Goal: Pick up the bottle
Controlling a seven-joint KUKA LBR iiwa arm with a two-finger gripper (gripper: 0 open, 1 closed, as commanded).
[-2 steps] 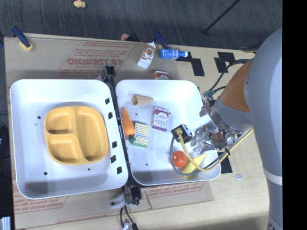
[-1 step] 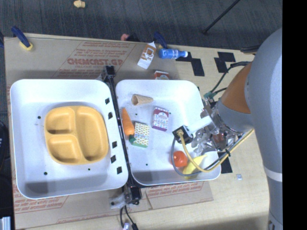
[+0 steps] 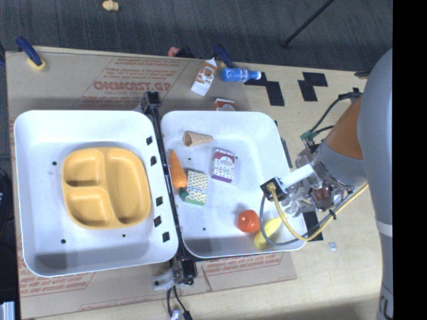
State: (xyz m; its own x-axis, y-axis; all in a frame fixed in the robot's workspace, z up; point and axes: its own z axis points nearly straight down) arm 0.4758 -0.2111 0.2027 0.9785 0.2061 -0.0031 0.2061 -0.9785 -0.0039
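A small blue bottle (image 3: 235, 75) lies on its side on the cardboard behind the right bin (image 3: 280, 139), outside it. My gripper (image 3: 311, 197) hangs over the right bin's right rim, near the front corner and far from the bottle. A yellow lemon (image 3: 269, 231) and a red tomato (image 3: 248, 221) sit in the bin just to the gripper's left. Nothing shows held in the gripper.
The right bin also holds a cone (image 3: 197, 138), a carrot (image 3: 177, 169), a purple carton (image 3: 224, 165) and a patterned box (image 3: 195, 187). A yellow divided plate (image 3: 107, 187) fills the left bin (image 3: 33, 139). A small milk carton (image 3: 204, 77) lies beside the bottle.
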